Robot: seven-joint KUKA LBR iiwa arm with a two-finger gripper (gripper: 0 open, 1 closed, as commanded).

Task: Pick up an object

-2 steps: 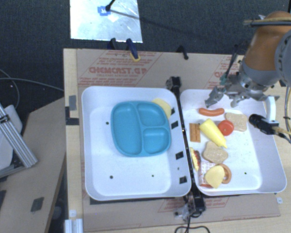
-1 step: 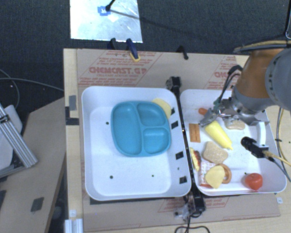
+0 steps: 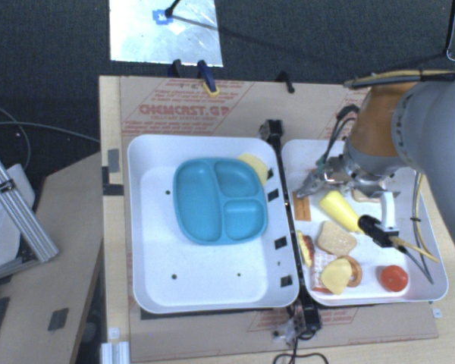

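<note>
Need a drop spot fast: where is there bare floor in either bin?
The left bin has bare floor in front of the blue divided plate and along its left wall. The right bin is crowded: yellow banana, cracker, red tomato and the claw overhead.

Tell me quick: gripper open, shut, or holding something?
Gripper: cannot be told; it sits low in the right white bin, beside the yellow banana-shaped toy.
</note>
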